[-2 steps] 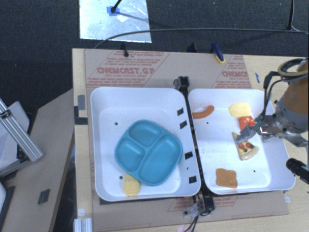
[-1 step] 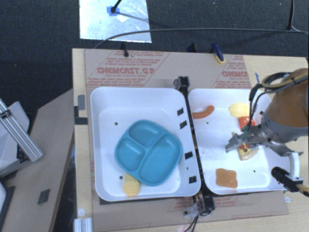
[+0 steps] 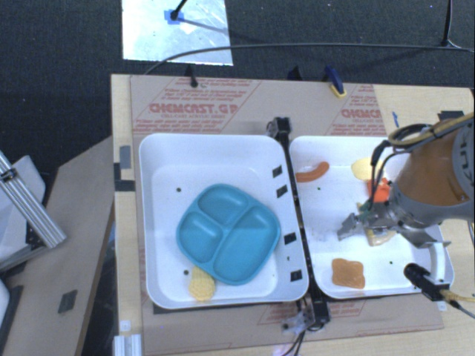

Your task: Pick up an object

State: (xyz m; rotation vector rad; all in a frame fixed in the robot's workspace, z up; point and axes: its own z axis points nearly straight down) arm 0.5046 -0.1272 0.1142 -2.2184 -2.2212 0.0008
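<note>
Arm low over the right bin, nothing visibly in its grip.

Nearest in the right bin point(image 3: 326, 199) lies a toast piece point(image 3: 347, 273); above it the gripper point(image 3: 361, 227), fingers hard to read, cannot tell open or closed. Farther back, a sausage point(image 3: 312, 172). The left bin point(image 3: 159, 199) holds a blue plate point(image 3: 228, 232) and corn point(image 3: 201, 284).

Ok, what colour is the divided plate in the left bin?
Blue, a light teal shade: the divided plate, seen in the camera view.
</note>
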